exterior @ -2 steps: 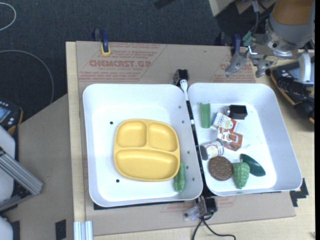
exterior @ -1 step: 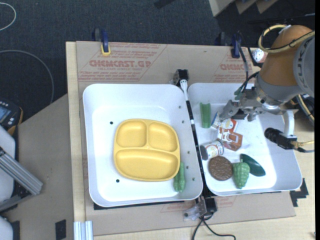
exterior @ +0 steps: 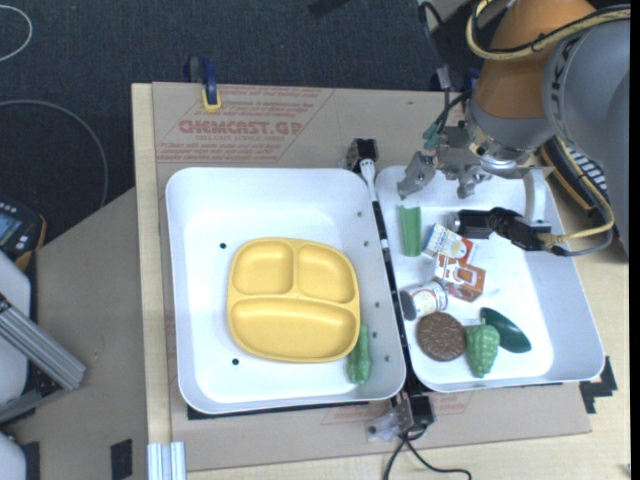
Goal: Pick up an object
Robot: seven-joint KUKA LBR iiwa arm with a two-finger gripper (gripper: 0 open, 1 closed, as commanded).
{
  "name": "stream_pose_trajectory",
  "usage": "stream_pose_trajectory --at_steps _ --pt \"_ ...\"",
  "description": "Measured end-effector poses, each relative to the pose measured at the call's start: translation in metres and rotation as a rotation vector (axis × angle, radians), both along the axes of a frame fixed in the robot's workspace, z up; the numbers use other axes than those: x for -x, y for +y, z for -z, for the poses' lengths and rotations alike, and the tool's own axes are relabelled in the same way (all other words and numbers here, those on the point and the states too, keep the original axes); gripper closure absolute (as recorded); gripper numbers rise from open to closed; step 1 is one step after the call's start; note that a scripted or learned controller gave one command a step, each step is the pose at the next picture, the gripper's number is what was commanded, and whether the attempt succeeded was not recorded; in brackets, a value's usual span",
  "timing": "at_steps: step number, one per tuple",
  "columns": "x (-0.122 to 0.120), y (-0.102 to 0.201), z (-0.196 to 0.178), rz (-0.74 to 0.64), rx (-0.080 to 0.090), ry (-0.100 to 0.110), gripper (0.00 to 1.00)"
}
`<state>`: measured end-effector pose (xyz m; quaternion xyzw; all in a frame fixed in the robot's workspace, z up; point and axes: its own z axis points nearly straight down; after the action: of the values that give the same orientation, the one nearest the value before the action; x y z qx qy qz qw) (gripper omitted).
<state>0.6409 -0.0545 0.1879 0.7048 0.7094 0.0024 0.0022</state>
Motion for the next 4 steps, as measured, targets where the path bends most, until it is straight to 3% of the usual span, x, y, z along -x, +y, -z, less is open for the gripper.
stream_pose_trajectory --at_steps 1,2,3,4 --pt "0.001 -0.004 -0.008 0.005 0.001 0.001 1.0" --pt "0.071 0.056 -0.15 0.0 -0.002 -0.003 1.0" --pt "0.137 0.084 -0.155 0.002 -0.002 0.01 1.0" --pt "0.162 0.11 -0.273 0.001 -0.003 -0.009 1.0"
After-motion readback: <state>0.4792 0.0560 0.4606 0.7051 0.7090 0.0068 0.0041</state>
